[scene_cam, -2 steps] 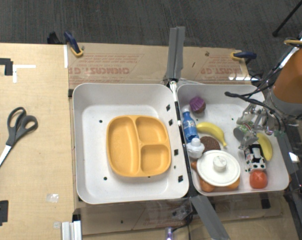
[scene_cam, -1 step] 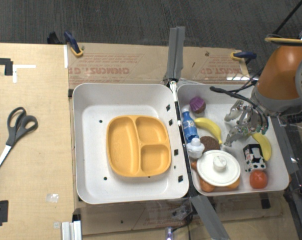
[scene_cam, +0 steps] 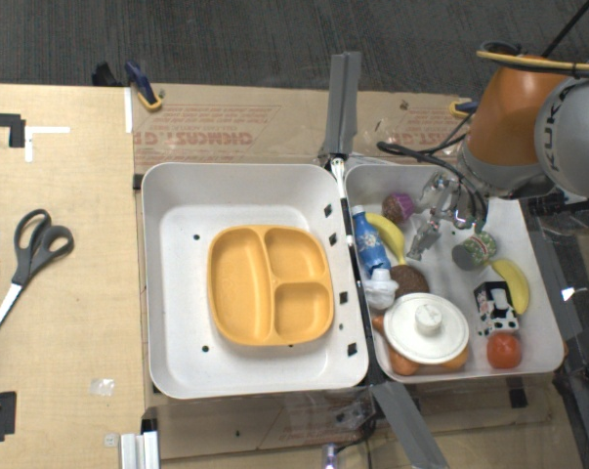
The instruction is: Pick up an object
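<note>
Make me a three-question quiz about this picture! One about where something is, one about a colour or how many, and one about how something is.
1. Where is the yellow divided plate?
A. In the left bin
B. In the right bin
C. On the wooden bench

2. How many compartments does the plate have?
A. Two
B. Three
C. Five

3. How do the scissors lie on the bench?
A. Standing upright
B. Inside a bin
C. Flat, handles toward the far side

Answers: 1 A, the plate sits alone in the left bin. 2 B, its ridges split it into one long part and two smaller ones. 3 C, they lie flat left of the bins, black handles pointing away from the camera.
</note>
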Available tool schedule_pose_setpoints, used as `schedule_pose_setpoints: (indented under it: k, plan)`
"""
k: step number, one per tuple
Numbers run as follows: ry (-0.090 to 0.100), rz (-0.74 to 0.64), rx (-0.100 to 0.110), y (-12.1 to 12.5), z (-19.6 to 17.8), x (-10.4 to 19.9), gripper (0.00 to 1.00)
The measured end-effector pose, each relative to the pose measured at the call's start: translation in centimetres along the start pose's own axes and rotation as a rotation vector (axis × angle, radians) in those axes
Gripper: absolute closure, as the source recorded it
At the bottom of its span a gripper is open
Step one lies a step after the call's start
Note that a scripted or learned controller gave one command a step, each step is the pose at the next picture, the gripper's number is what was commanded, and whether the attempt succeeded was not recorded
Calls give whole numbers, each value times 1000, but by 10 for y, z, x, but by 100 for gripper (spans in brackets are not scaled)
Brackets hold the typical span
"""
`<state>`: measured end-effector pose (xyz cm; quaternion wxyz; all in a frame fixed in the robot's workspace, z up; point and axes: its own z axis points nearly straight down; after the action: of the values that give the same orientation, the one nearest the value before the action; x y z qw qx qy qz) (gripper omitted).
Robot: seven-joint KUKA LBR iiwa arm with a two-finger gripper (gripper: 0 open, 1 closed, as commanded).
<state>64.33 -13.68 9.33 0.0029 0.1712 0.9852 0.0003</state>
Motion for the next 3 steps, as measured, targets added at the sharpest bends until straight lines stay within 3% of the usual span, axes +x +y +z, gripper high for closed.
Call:
schedule_pose_setpoints:
  k: [1, 2, 3]
  plan:
    - [1, 24, 1, 42, 0, 13, 0]
    - [-1, 53, 2, -36, -54, 6, 0]
    - [-1, 132, 1, -87, -2, -4, 0]
